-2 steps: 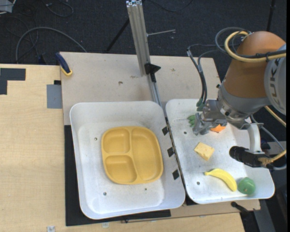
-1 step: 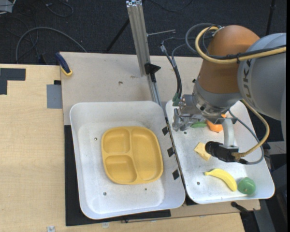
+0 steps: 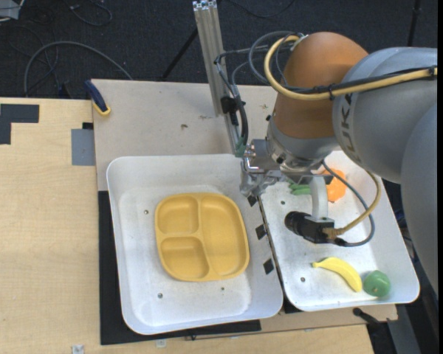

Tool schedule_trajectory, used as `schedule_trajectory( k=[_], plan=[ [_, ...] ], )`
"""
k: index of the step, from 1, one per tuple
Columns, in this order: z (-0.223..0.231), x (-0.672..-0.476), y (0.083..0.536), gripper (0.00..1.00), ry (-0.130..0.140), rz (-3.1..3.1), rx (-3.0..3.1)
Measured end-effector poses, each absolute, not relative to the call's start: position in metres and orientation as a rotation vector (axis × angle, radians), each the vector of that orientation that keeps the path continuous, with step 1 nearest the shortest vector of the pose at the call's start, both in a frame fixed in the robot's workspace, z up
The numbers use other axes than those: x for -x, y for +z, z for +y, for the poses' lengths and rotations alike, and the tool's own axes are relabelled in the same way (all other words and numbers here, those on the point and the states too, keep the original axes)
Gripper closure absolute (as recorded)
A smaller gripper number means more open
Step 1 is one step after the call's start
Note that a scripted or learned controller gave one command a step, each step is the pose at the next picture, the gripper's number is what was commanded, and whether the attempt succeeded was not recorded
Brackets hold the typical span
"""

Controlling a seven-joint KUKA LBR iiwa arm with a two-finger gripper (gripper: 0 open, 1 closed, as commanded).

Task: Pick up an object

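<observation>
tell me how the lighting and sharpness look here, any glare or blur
Camera view: even overhead light, soft glare on the arm's orange band and a pale sheen on the left bin; the yellow plate, banana and green fruit read sharp; the gripper area is cluttered and a little soft.

bench (image 3: 37,220), two white bins (image 3: 133,271)

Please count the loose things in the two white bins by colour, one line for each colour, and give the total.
Yellow: 2, the divided plate in the left bin and the banana in the right bin.
Green: 1, the round fruit; a second green bit under the arm is too hidden to count.
Orange: 1, the piece partly behind the arm.
Total: 4.
</observation>
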State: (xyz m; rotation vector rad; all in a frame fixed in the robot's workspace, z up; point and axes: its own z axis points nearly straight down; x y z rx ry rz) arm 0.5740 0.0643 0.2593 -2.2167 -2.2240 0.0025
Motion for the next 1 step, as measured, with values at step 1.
schedule_trajectory(
  k=[1],
  plan=[
    [0.1112,-0.5846,0.239,1.0,0.004,-2.223,2.218]
  ],
)
